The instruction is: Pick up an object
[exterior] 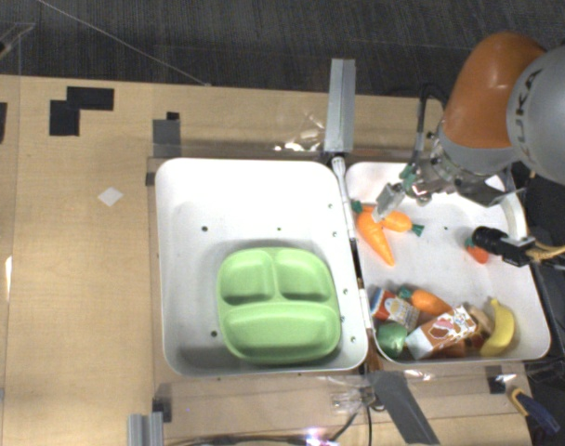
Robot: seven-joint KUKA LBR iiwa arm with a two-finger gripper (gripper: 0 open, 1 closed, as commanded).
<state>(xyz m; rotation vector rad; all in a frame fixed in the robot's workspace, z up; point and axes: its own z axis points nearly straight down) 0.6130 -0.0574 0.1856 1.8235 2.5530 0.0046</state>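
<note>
Nearest me, along the front wall of the right bin point(533, 342), I see a heap: a banana point(502, 327), a small carton point(447, 329), a green ball point(390, 338) and an orange piece point(427, 300), while the left bin point(185, 249) holds a green tray point(279, 303). Farther back in the right bin, two carrots point(376, 234) lie by the dividing wall, and the gripper point(390, 203) hangs just above them with its fingers spread, nothing between them.

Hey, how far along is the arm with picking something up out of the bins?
Done: the gripper has reached the right bin and sits just above the carrots. In hand: nothing visibly lifted; both carrots lie on the bin floor. Left: grasp one and raise it. The green tray sits untouched in the left bin.
</note>
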